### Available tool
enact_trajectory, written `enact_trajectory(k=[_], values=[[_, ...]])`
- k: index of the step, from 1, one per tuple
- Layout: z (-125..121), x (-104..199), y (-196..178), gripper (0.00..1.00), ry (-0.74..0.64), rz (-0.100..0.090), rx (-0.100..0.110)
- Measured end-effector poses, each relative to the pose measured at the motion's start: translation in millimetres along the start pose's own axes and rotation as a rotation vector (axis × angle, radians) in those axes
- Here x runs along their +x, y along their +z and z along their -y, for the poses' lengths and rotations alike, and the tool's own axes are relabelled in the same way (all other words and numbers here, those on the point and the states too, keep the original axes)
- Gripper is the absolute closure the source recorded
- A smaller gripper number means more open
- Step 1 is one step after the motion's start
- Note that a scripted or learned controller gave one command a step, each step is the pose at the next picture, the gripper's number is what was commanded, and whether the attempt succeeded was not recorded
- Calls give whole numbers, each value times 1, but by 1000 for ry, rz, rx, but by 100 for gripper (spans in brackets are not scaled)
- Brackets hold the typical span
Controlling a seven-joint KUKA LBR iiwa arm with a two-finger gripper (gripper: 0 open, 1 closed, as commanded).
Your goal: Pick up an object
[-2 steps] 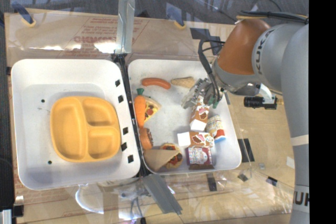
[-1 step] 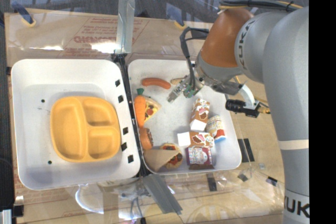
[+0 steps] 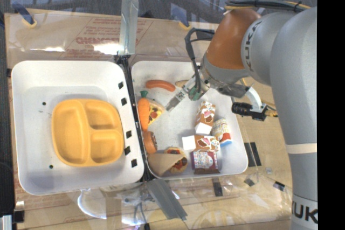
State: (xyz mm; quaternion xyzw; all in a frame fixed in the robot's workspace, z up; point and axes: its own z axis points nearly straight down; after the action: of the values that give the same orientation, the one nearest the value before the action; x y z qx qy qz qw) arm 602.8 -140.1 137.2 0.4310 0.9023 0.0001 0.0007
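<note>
The right bin (image 3: 161, 68) holds several toy food items. A red sausage (image 3: 160, 84) lies near its back. An orange carrot (image 3: 143, 113) lies along the left wall beside a small pizza-like piece (image 3: 155, 112). My gripper (image 3: 179, 97) hangs over the middle of this bin, just right of the sausage and above the carrot, pointing down-left. Nothing shows as held in it. To its right and front lie small printed cartons (image 3: 206, 113), a white cube (image 3: 188, 142), a red can (image 3: 204, 161) and a taco (image 3: 171, 162).
The left bin (image 3: 32, 78) holds a yellow divided tray (image 3: 86, 131). The grey arm with its orange band (image 3: 229, 43) covers the right bin's back right corner. A small tin (image 3: 221, 131) and a brown bun (image 3: 150, 141) also lie in the right bin.
</note>
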Motion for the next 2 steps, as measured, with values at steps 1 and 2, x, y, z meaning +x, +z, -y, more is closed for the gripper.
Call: enact_trajectory(k=[1, 2], values=[[63, -37, 14, 0, -89, -1, 1], [68, 9, 46, 0, 67, -5, 2]])
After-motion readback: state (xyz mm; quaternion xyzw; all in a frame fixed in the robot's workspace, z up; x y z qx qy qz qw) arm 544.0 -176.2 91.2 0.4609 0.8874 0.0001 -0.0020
